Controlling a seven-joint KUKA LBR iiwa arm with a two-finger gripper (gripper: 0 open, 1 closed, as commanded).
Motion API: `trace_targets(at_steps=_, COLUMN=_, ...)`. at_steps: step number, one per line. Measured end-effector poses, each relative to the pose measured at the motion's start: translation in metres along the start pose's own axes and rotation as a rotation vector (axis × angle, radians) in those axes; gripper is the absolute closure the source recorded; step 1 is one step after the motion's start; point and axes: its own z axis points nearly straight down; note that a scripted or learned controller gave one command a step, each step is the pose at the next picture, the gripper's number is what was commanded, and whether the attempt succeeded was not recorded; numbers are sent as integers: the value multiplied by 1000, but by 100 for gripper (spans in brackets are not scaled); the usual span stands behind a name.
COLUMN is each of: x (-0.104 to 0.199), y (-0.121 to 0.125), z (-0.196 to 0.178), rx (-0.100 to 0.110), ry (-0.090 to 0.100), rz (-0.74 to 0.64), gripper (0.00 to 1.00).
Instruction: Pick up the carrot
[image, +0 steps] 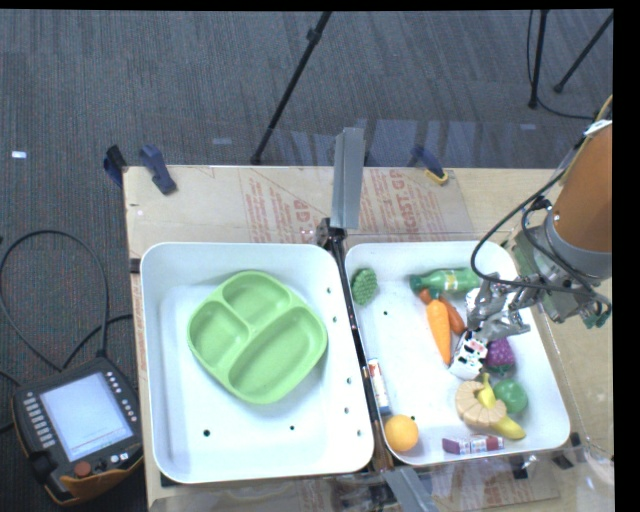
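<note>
While the grey arm with its orange band (588, 195) reached in from the right, its two-finger gripper (497, 312) hung low over the right-hand shallow white bin (400, 400), just right of the long orange plastic carrot (439, 330). The carrot lay on the bin floor in the far-middle part of that bin, its thick end toward the far side and its tip pointing near, close beside a green plastic bottle (447, 281) at its far end. Nothing sat between the fingers, and whether they were spread or closed could not be made out against the clutter. Judging by this, the step in hand was the approach, with the grasp not yet made. Next the gripper would need to shift a little left to centre over the carrot's body, straddle its narrow width, then descend and close. A purple toy grape cluster (499, 354) and a small white printed box (467, 357) lay just near of the gripper and could be knocked. The green divided plate (258, 336) rested in the left bin, well apart.
</note>
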Motion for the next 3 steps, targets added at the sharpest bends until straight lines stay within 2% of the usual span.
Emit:
trace_targets(at_steps=1, x=22, y=14, z=163, rx=-6, ry=10, rz=-73, gripper=100)
trace_targets(at_steps=2, x=21, y=14, z=163, rx=-6, ry=10, rz=-74, gripper=0)
trace_targets(at_steps=3, x=-49, y=-10, z=162, rx=-4, ry=7, rz=52, gripper=0)
